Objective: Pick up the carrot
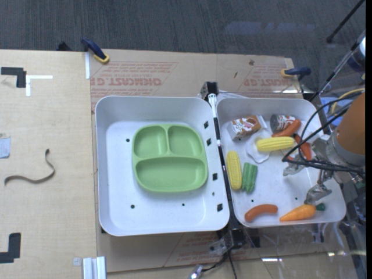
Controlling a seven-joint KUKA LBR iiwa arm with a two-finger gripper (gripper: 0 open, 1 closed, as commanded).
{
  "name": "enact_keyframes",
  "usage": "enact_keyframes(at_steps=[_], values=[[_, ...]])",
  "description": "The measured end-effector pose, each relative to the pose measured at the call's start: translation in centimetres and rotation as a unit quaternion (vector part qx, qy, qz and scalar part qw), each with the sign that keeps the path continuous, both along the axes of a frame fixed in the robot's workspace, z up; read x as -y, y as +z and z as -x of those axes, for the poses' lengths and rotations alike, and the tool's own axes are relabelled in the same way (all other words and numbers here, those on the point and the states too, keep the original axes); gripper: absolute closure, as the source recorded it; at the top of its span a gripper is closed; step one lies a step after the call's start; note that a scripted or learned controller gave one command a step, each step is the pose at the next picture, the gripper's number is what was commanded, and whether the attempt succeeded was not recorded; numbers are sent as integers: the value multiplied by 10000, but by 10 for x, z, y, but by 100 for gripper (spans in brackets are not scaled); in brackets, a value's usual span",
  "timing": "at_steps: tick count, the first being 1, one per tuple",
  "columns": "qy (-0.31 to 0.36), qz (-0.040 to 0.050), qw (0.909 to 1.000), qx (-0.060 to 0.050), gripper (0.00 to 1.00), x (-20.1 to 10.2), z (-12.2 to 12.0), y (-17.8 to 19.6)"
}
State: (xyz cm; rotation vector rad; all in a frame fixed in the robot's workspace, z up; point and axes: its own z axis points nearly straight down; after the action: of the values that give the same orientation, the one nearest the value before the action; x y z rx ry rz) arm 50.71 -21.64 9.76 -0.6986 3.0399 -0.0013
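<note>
We see the pincer (pixel 319 193) low in the right bin (pixel 264 103), near its right wall, hanging from the grey arm (pixel 349 156) that reaches in from the right. Whether it is released or clenched we cannot tell, since its tips are small and partly lost against the white floor. The carrot (pixel 297 213) lies just below and slightly left of the pincer, on the bin floor near the front wall, its thick end pointing toward the pincer; we cannot tell if they touch. Further left of the carrot lies a reddish sausage (pixel 261 212). Up and to the left of the pincer we find a corn cob (pixel 233 170) standing lengthwise with a green vegetable (pixel 249 176) just beside it. Above the pincer a second corn cob (pixel 275 144) lies crosswise. Well to the left, the other bin (pixel 110 167) holds a green divided plate (pixel 170 157).
</note>
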Motion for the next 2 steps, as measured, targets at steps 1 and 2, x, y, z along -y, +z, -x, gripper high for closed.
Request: enact_keyframes(at_steps=[1,2], values=[[-267,2,9996,-101,0,-71,-4,-6],[1217,26,9925,-65,0,-72,-71,-4]])
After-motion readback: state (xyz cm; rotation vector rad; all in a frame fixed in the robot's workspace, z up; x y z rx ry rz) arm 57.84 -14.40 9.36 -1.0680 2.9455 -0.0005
